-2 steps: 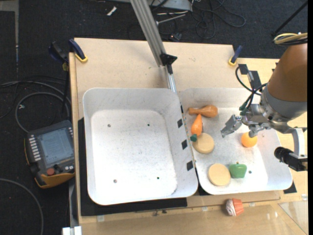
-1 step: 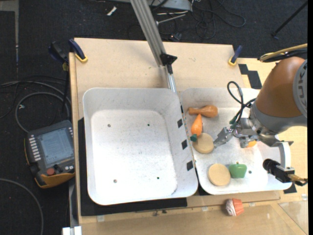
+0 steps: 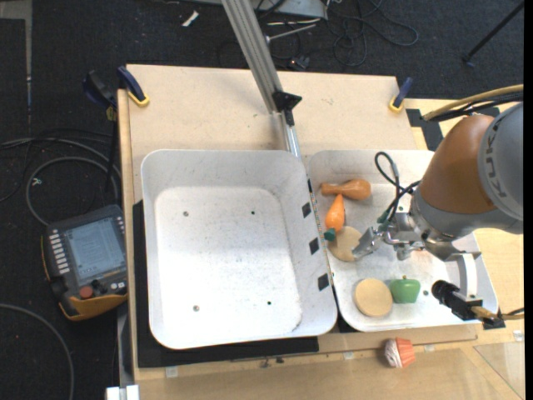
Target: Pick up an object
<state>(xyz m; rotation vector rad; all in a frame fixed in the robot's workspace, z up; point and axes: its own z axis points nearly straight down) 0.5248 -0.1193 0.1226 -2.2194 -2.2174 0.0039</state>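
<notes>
Camera view: gripper (image 3: 366, 245) low in the right bin (image 3: 466, 319), fingers apart, tips at the edge of a pale tan disc (image 3: 346, 243); nothing visibly clamped between them. An orange carrot (image 3: 335, 212) lies just above-left of the disc, with a squash-shaped orange piece (image 3: 350, 189) beyond it. A round tan block (image 3: 374, 297) and a green pepper (image 3: 405, 290) sit side by side nearer the front. The left bin (image 3: 166, 169) is alongside. Teach pendant (image 3: 87, 261) on the floor, far left.
</notes>
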